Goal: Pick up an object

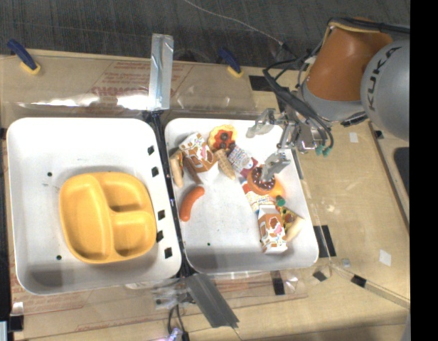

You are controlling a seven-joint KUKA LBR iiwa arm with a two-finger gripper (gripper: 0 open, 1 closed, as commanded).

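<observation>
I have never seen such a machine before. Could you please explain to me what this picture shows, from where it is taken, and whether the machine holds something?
The picture comes from one camera fixed above a bench, looking down at a slant. The grey machine with the orange band is a robot arm reaching in from the right. At its end is the tool, a metal part made to grasp things; it hangs over the upper right part of the right bin. I cannot tell from here whether it grips anything.

Two shallow white bins sit side by side. The left bin holds a yellow divided tray. The right bin holds small toy foods: a sausage, a small carton, a chocolate doughnut and some others in a pile.
</observation>
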